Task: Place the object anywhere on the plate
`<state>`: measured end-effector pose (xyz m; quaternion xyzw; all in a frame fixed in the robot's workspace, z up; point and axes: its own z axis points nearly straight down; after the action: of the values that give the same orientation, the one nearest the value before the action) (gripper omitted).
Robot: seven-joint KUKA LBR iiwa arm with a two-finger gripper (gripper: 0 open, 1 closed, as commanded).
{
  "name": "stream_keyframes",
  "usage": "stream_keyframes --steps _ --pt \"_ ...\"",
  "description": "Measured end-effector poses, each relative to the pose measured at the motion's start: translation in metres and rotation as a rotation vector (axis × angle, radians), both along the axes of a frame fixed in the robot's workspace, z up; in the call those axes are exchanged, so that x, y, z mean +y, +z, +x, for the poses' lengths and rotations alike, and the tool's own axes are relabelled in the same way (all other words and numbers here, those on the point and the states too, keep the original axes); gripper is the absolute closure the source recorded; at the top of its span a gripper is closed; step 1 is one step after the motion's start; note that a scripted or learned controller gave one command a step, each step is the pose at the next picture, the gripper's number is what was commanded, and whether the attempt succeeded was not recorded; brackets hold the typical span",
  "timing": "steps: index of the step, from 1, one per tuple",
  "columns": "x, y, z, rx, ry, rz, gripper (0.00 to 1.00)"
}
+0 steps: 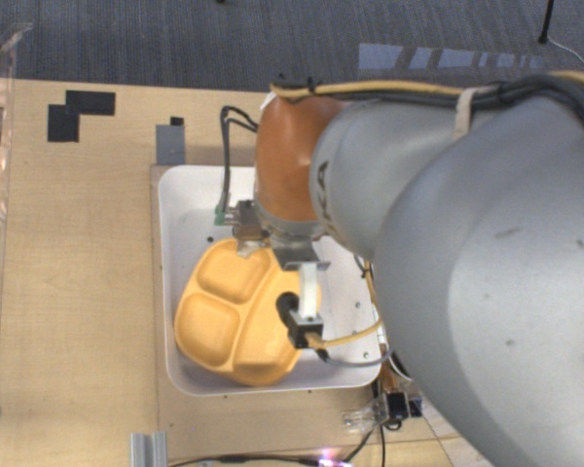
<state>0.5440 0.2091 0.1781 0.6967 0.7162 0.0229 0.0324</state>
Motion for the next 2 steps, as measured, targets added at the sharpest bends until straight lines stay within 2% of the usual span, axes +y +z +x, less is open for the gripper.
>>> stream_keyframes --steps 1,2 --pt "-0.033 0.02 -0.034 -0.011 0.129 -0.005 1.0" --pt "0.015 0.012 -0.019 0.066 0.008 0.017 1.0"
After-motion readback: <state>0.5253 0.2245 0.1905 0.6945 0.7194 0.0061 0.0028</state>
